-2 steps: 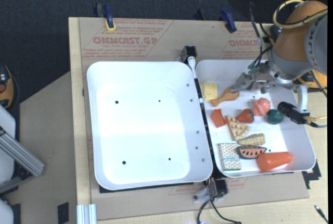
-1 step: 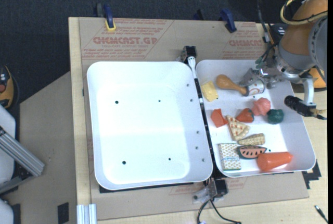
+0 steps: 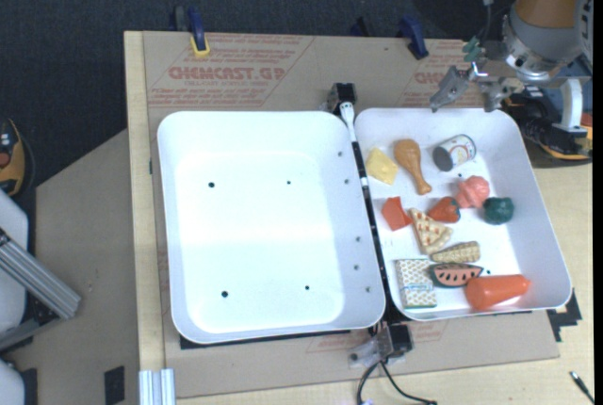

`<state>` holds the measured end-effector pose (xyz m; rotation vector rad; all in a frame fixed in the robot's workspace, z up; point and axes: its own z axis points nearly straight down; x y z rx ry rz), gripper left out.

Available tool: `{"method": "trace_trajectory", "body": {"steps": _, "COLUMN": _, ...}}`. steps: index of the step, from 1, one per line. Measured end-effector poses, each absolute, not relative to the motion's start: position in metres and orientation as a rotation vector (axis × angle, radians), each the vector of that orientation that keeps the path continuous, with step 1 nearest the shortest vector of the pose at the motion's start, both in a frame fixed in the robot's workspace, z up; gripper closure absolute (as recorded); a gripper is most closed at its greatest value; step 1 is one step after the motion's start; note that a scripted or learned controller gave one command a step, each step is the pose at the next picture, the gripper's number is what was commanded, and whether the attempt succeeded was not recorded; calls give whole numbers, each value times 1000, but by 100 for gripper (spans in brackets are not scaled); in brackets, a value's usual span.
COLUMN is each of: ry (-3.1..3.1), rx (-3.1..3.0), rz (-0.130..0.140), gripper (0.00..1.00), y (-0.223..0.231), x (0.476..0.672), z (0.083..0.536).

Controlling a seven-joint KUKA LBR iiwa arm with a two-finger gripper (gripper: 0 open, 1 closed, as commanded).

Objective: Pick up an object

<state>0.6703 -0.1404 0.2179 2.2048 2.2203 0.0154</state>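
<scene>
The right bin (image 3: 533, 170) holds several toy foods. At its back lie a yellow cheese wedge (image 3: 382, 166), a chicken drumstick (image 3: 412, 163) and a small tin (image 3: 455, 152). Further forward sit a pink piece (image 3: 473, 189), a green piece (image 3: 498, 209), a strawberry (image 3: 445, 209), a red block (image 3: 395, 213) and a pizza slice (image 3: 430, 231). A watermelon slice (image 3: 456, 275), a carrot (image 3: 497, 290) and a patterned box (image 3: 415, 283) lie at the front. My gripper (image 3: 468, 96) hangs open over the bin's back rim, behind the tin, with nothing between its fingers.
The left bin (image 3: 254, 224) is bare white with a few black dots. A black hinge strip (image 3: 363, 196) separates the two bins. Blue clamps (image 3: 196, 24) grip the board's back edge. Cables and equipment (image 3: 565, 125) crowd the right side.
</scene>
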Motion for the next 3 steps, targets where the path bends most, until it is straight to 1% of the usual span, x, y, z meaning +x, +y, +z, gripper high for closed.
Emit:
{"method": "trace_trajectory", "body": {"steps": 1, "ry": 2233, "rx": 2224, "rz": -7, "gripper": 0, "y": -95, "x": 664, "z": 77}}
{"method": "trace_trajectory", "body": {"steps": 2, "ry": 2222, "rx": 2217, "rz": 3, "gripper": 100, "y": -99, "x": 667, "z": 96}}
{"method": "trace_trajectory", "body": {"steps": 3, "ry": 2224, "rx": 2213, "rz": 7, "gripper": 100, "y": -26, "x": 667, "z": 190}}
